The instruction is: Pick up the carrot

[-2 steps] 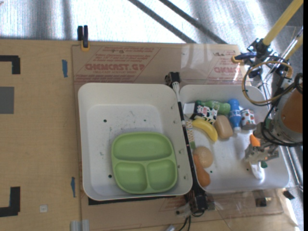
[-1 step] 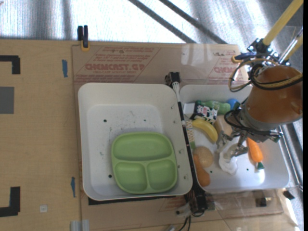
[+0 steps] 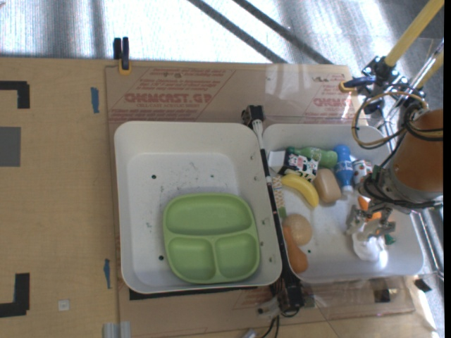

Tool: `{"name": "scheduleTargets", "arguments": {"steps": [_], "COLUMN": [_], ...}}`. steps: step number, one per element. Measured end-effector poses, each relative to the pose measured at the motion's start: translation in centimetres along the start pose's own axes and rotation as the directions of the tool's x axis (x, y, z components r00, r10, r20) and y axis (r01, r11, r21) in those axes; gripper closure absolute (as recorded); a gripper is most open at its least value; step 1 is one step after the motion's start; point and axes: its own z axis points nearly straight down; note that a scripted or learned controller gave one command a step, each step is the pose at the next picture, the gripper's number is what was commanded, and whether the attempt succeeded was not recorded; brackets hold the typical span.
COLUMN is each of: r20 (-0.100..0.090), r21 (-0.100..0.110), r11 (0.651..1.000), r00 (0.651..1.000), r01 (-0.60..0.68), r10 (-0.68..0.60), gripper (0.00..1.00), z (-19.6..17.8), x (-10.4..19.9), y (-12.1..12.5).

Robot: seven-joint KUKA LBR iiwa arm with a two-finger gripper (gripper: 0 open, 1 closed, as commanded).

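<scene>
Two bins, task not started as far as I can tell; left bin (image 3: 134, 189) has a green divided plate (image 3: 210, 236), nothing task-relevant; red print on the sheet behind it (image 3: 169, 97) reads "CHEMCAST", letters after it look like "GP", not sure; same print repeats further right, too glared to read. Right bin (image 3: 409, 259) holds the clutter; best guess for the carrot (image 3: 299, 260) is the orange piece at the near-left corner, lying against the divider wall, just below a peach-coloured round item (image 3: 297, 229); banana (image 3: 301, 189) and a cow-patterned carton (image 3: 301, 164) behind it, no legible label. Gripper (image 3: 366, 225) hovers over the bin's right half, well apart from the carrot, above a white object (image 3: 368, 249); can't tell how wide it's open or whether it has anything. Left to do: whole pick, i.e. reposition, grasp, lift.
</scene>
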Motion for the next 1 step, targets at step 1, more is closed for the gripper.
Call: {"name": "scheduleTargets", "arguments": {"steps": [1], "r20": [0.011], "r21": [-0.011], "r11": [0.982], "r00": [0.982], "r01": [0.187], "r10": [-0.187], "gripper": [1.00], "z": [-9.45], "x": [-12.85], "y": [3.66]}}
